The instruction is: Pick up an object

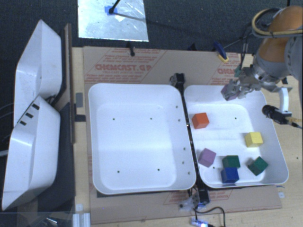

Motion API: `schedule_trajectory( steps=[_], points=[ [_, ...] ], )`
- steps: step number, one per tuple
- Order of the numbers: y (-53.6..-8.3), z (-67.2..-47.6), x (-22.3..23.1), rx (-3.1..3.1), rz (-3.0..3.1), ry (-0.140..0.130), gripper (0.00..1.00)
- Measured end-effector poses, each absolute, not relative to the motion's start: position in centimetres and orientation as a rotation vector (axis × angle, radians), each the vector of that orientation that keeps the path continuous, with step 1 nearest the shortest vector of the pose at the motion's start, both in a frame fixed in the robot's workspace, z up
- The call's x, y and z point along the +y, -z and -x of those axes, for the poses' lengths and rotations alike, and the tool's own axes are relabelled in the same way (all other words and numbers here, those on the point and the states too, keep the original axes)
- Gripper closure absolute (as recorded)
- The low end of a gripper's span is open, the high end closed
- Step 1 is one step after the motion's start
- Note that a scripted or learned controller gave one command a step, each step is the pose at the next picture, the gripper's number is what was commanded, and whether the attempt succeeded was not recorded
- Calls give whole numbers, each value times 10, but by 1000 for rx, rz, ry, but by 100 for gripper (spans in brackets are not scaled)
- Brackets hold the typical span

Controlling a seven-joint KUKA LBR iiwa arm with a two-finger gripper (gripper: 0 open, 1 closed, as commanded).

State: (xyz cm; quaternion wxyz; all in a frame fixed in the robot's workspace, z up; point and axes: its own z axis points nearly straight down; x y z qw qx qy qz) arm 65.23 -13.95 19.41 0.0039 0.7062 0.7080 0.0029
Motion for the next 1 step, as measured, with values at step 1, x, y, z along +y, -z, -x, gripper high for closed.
schedule_trajectory(
  steps=[1],
  points=[
    [-187,-623,-81,2227,-2217,-2,100]
  ],
)
